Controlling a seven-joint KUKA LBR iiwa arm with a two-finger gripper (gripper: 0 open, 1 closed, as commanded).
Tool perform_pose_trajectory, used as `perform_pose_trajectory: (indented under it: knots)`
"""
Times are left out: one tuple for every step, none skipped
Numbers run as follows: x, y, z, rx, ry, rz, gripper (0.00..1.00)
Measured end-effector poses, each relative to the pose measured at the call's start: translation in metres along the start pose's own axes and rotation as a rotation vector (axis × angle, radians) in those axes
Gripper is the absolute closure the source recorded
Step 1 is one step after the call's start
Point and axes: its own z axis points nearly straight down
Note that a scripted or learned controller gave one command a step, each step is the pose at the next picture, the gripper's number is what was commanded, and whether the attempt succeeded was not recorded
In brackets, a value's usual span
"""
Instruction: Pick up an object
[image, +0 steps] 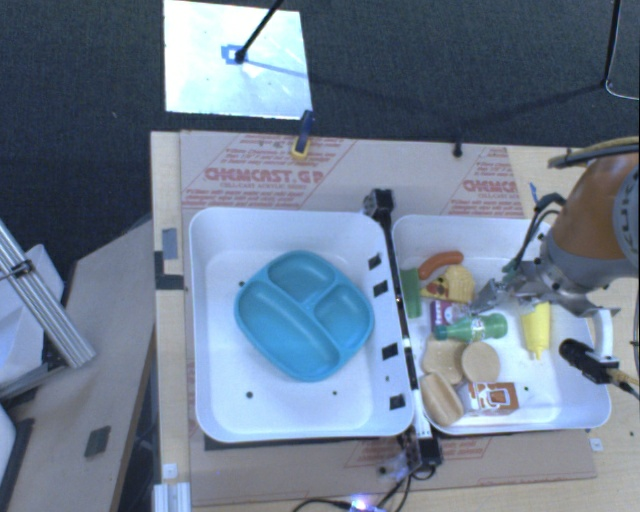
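Note:
The right bin (575, 405) holds several toy foods. A red sausage (441, 263) lies at the back beside a yellow piece (457, 286). A green bottle (472, 327) lies on its side in the middle, over a purple packet (440, 314). A yellow bottle (537, 331) stands toward the right. Two round tan discs (441, 356) (481, 362), a bun (441, 399) and a small orange-and-white carton (494, 397) fill the front. My gripper (491, 296) reaches in from the right and hangs low just above the green bottle, between the yellow piece and the yellow bottle.
The left bin (215, 400) carries a blue divided plate (304, 314). A black clip strip (388, 300) runs along the wall between the bins, with a green piece (411, 292) lying against it. A black part of the arm (588, 362) sticks out over the right bin's right side.

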Motion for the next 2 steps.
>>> perform_pose_trajectory:
  knots:
    - [0.002, 0.004, 0.017, -0.009, 0.003, -0.003, 0.00]
    - [0.002, 0.006, 0.004, -0.016, 0.002, -0.003, 1.00]
